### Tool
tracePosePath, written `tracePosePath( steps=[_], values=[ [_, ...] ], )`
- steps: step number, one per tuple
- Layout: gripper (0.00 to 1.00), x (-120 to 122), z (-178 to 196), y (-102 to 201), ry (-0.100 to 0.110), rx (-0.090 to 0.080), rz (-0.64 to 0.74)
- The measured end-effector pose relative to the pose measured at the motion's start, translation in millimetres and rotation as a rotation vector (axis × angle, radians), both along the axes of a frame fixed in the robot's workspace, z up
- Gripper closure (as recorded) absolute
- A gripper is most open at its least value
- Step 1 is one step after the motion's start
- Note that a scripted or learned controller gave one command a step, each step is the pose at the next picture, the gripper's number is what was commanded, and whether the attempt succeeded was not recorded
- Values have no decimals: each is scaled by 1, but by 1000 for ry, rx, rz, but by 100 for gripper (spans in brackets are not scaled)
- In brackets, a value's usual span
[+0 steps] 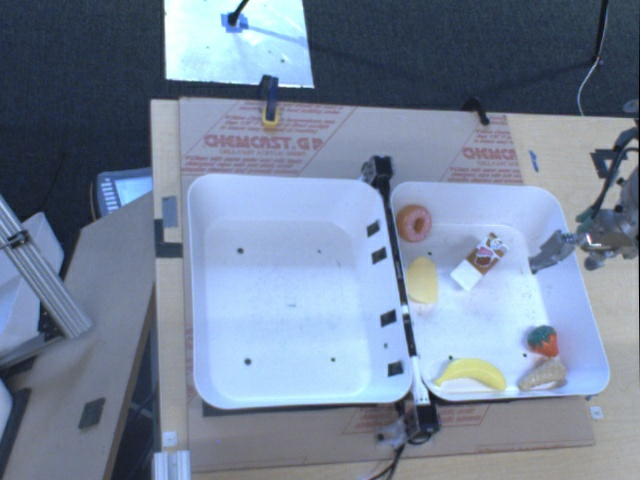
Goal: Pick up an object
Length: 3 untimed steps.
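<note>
The right bin (520,206) holds several small toy foods. A pink-glazed donut (414,222) lies near its back left corner. Below it, a pale yellow piece (423,280) rests against the divider. A white and brown cake slice (480,260) sits mid-bin. A red strawberry (543,340), a tan bread piece (543,374) and a yellow banana (470,373) lie along the front. My gripper (553,249) hovers at the bin's right rim, right of the cake slice, with nothing seen in it.
The left bin (290,298) sits beside the right one, with a black clipped divider (393,278) between them. Cardboard (330,138) lies under both bins. A metal plate (238,26) is at the back and an aluminium rail (40,278) at the left.
</note>
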<state>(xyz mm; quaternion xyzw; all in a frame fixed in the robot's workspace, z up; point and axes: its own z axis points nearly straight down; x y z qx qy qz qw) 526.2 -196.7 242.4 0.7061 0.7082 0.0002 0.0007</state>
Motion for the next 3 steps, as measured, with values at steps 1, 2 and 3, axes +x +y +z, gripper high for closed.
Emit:
tracePosePath(
  steps=[1, 2, 3],
  values=[
    [0, 58, -138, -9, -2, 1, 4],
    [0, 107, -140, -11, -30, -7, -3],
    [0, 129, -142, -12, -32, -8, -3]
  ],
)
